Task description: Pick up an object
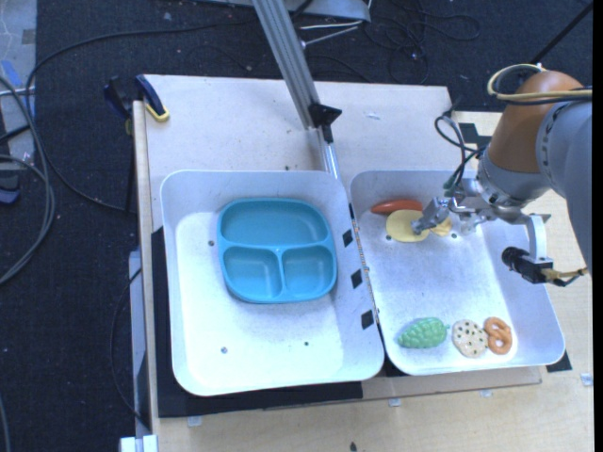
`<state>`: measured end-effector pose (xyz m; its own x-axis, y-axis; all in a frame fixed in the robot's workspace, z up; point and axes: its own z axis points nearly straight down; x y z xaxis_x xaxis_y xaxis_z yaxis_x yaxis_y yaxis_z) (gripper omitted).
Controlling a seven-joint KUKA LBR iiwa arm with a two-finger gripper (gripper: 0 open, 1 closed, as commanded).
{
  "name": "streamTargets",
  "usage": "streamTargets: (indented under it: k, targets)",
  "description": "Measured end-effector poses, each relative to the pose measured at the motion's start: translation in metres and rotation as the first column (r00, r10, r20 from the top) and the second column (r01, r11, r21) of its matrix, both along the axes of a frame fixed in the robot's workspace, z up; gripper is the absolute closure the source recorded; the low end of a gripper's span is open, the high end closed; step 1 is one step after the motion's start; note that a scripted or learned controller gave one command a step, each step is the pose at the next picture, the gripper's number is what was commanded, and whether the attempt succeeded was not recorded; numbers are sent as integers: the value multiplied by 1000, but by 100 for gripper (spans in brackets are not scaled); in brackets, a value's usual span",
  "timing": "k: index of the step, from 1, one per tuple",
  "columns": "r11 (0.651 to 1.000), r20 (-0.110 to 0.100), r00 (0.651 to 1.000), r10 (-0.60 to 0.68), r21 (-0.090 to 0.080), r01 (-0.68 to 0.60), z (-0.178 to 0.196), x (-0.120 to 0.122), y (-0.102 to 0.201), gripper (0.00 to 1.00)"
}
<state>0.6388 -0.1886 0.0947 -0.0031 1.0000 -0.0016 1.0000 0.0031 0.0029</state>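
Underneath, a pale bench (dark cabled floor around) bears both bins.

Smooth plastic blue tray – matt white bins – bare wooden bench.

Grey rounded arm with an orange band above the wrist — yellowish cable looped over the top, black cables trailing alongside, small silvery gripper at the tip.
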Motion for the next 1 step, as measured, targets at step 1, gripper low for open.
streamTargets:
  k: [1]
  targets:
    - [1000, 4, 1000, 1, -2, -1, 12, 1, 0, 100]
